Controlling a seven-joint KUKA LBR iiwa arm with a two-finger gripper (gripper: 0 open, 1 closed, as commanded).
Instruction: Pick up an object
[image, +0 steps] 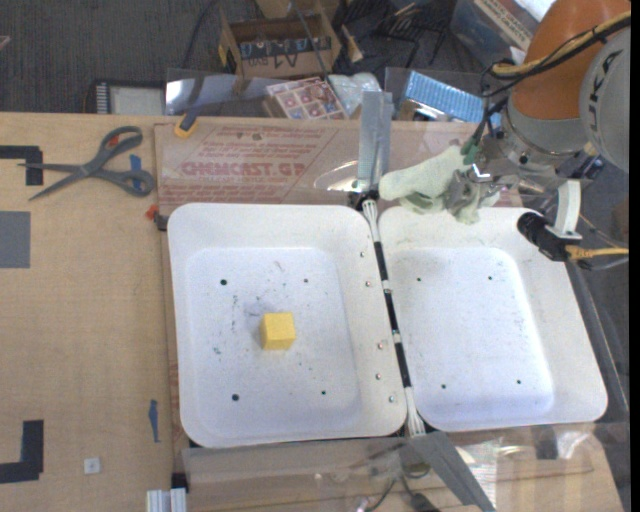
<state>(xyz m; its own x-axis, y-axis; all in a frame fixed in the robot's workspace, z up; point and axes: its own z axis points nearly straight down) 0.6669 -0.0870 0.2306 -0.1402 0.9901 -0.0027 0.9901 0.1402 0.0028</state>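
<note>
Blue-handled scissors (100, 165) are lying on the brown bench top (80, 330) at far left, well apart from both bins. Left bin (200, 250), white and shallow, is holding one yellow cube (279, 331) resting flat on its floor, a little left of centre and lower than the middle; dark specks are scattered around it. Nothing is touching the cube. Right bin (560, 390) is sitting just beside the left one, their rims meeting along a central seam. Pale green soft object (418, 182), rag-like, is hanging above the back left corner of the right bin, its right end running into the gripper (468, 196). Gripper is hovering over the back rim of the right bin, and the soft object appears pinched at its tip; the finger spacing itself is too blurred to judge. Arm (570, 70), grey with an orange band, is reaching in from the upper right.
</note>
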